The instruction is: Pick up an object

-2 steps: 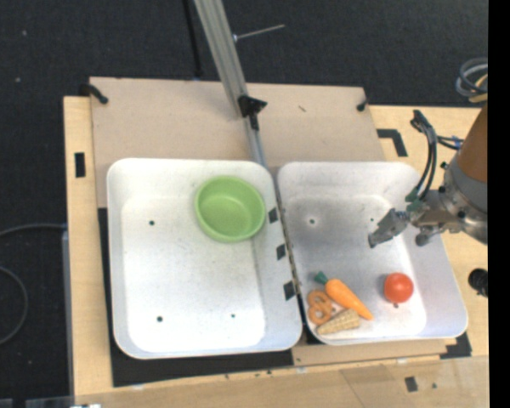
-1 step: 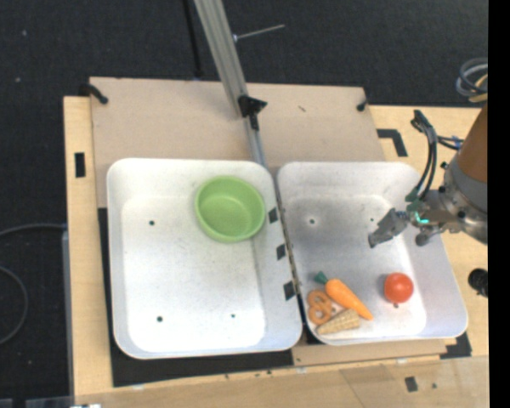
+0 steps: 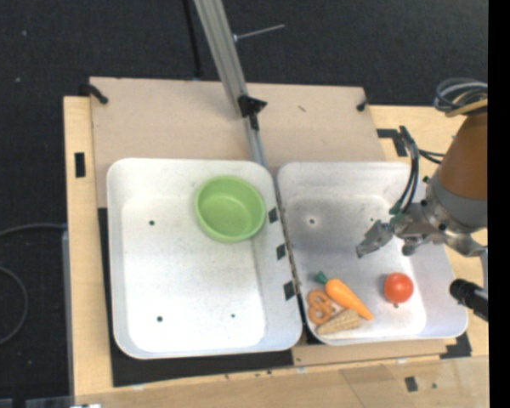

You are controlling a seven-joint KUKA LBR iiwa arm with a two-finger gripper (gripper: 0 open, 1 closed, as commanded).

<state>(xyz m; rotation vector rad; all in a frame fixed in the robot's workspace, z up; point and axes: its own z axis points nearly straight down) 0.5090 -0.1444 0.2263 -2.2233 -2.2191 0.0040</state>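
1. Camera view: the claw (image 3: 382, 238) hangs over the bare middle of the right bin (image 3: 340, 194), reaching in from three o'clock. Its dark fingers look slightly spread with nothing between them, though at this slant I cannot tell for sure.
2. The pickable things lie along the near end of that bin. The tomato (image 3: 398, 288) sits at about five o'clock from the claw, near but apart from it, and is the closest target.
3. The carrot (image 3: 348, 297) lies at about seven o'clock from the claw, its long axis running from ten o'clock to four o'clock. A pretzel (image 3: 320, 305) and a corn cob (image 3: 340, 320) touch it.
4. The green bowl (image 3: 229, 209) sits in the left bin (image 3: 153, 270) at nine o'clock, well apart.
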